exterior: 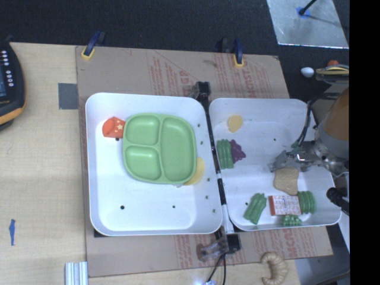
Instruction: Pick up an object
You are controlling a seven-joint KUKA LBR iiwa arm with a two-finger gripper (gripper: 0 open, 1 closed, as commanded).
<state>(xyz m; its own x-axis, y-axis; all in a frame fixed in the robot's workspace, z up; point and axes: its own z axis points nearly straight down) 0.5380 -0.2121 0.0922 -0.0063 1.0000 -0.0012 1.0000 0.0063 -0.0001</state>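
Note:
My gripper (295, 162) hangs over the right side of the right bin (261, 108), open, with nothing between its fingers. A tan bread-like piece (286, 181) lies just below it in the view. Nearby lie a red-and-white packet (284, 205), a green ridged piece (306, 201) and a small green item (290, 220). A green pod (255, 207) lies at the bin's front. Toward the bin's left wall a green ridged piece (224, 154) rests against a purple item (237, 151). A yellow disc (235, 123) lies at the back.
The left bin (148, 218) holds a green divided plate (160, 148), a red item with a star (113, 127) at its left, and a yellow piece (198, 171) poking out under the plate's right edge. Clamps (238, 57) hold the cardboard base. A controller (9, 88) sits far left.

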